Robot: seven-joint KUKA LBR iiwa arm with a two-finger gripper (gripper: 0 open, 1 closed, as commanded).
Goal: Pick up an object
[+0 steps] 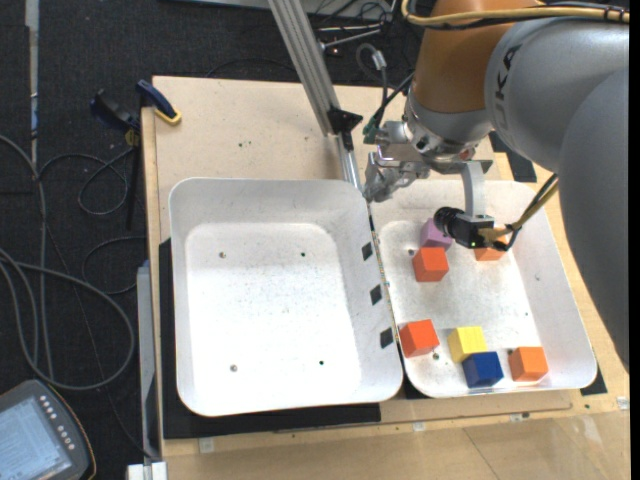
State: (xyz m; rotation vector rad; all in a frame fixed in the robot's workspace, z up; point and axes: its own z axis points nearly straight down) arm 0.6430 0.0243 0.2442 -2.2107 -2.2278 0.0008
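Purple block (434, 232) near gripper (385, 180) (right bin (548, 298))

- Left bin (200, 268): bare white floor from wall to wall, open from above.
- Right bin (565, 308): bare strip across the middle, wide enough to pass between two groups of blocks.
- Far end of that bin: purple block (434, 233) touching the far orange block (430, 264), crowded from above by the arm (560, 78).
- Near end: left orange block (418, 337), yellow block (466, 342), blue block (483, 369) and right orange block (528, 363) in a tight row, only narrow gaps.
- Slanted metal pole (305, 58) barring the far side where the bins meet.
- Clamps (140, 103) on the bench (250, 133) at its far left corner, well apart from both bins.
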